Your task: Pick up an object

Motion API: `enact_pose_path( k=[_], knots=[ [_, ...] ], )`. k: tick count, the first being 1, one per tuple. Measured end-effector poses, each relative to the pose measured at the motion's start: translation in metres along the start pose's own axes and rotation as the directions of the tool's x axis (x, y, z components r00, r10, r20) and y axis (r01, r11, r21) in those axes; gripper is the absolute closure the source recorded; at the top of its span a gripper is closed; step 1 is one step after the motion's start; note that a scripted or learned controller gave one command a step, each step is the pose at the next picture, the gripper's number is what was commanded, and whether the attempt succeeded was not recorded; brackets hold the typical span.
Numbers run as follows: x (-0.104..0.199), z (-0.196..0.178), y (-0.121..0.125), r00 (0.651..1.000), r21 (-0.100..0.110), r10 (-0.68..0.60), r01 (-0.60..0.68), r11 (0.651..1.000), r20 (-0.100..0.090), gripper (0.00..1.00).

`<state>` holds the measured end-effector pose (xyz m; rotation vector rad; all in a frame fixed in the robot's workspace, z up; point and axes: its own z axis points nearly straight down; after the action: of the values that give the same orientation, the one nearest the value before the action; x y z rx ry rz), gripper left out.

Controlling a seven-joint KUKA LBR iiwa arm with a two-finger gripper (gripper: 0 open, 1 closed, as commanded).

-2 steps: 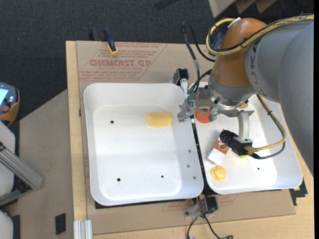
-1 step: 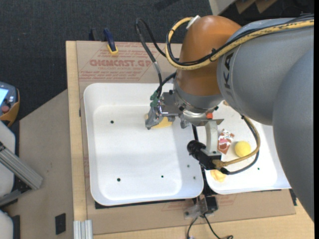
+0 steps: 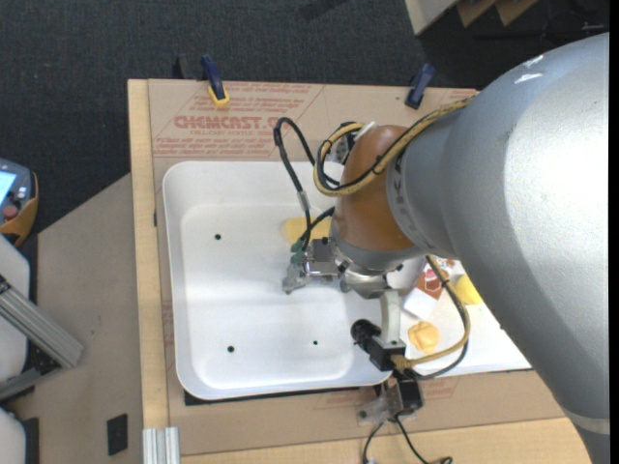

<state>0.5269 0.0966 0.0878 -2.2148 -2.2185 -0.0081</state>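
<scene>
My arm (image 3: 542,220) looms nearest, grey with an orange band. Its gripper (image 3: 295,276) hangs over the left bin (image 3: 208,288), beside a half-hidden yellow object (image 3: 294,228); its axis is unclear.

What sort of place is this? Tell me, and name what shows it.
Probably a robotics lab test bench: a grey arm reaching over white bins, a cardboard sheet clamped down with clips, and loose cables.
</scene>
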Motion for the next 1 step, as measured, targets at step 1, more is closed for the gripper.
enact_pose_path(
  k=[1],
  knots=[
    [-0.0012, -0.0143, -0.0004, 1.0, -0.002, 0.001, -0.001, 1.0, 0.006, 1.0]
  ],
)
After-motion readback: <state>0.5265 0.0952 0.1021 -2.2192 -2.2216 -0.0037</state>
